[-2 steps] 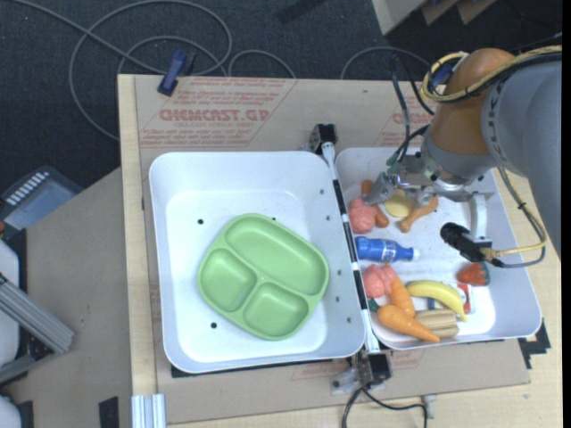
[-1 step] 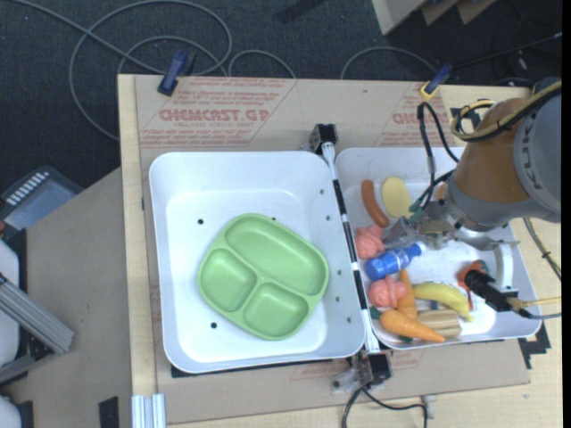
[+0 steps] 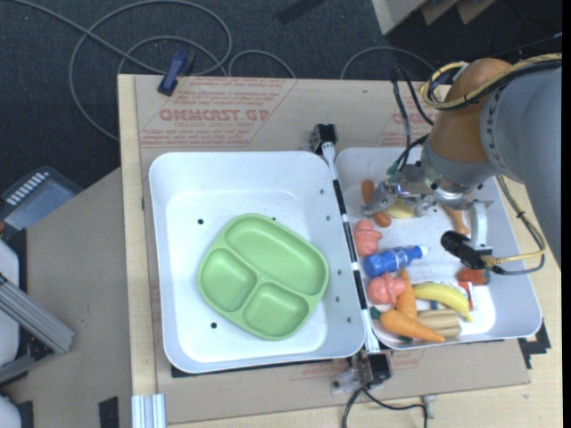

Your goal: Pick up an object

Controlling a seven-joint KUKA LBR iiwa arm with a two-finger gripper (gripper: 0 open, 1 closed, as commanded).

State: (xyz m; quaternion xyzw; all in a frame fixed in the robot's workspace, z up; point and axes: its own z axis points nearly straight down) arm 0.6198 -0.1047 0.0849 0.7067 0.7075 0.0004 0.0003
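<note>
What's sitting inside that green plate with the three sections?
Nothing that I can see: all three compartments of the green plate look bare. It lies in the left bin. Whatever is beneath the plate is covered by it, so I cannot say.

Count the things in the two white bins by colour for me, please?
Green: 1, plate
Blue: 1, bottle
Yellow: 1, banana
Pink: 2, upper lump, lower lump
Orange: 2, carrot, small piece
Total: 7 that I can tell apart; others under the gripper are unclear.
</note>
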